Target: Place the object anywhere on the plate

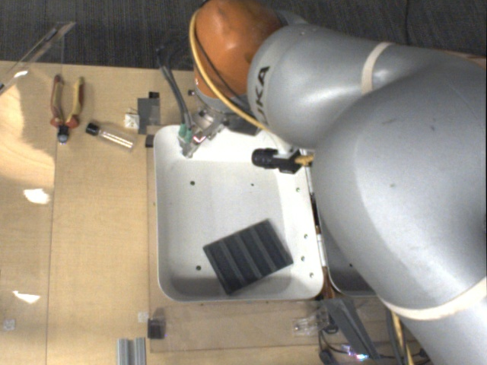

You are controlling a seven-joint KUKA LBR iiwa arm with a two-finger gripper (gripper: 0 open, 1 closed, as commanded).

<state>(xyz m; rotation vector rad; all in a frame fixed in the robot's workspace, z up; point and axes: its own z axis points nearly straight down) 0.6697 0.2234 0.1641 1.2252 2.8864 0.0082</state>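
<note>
A dark grey ridged plate (247, 255) lies flat in the near part of the left white bin (171, 226), turned at a slight angle. The gripper (187, 141) hangs over the bin's far left corner, well away from the plate and pointing down at the bin floor. A small green bit (183, 134) shows at its tip; I cannot tell whether it is a held object or part of the gripper. The arm's orange band (228, 33) and grey body cover the bin's far right side.
Red-handled pliers (66, 103), a small glass tube (110, 134) and a dark block (149, 111) lie on the wooden bench left of the bin. A black fitting (274, 160) sticks out of the arm. The right bin (342, 280) is mostly hidden under the arm.
</note>
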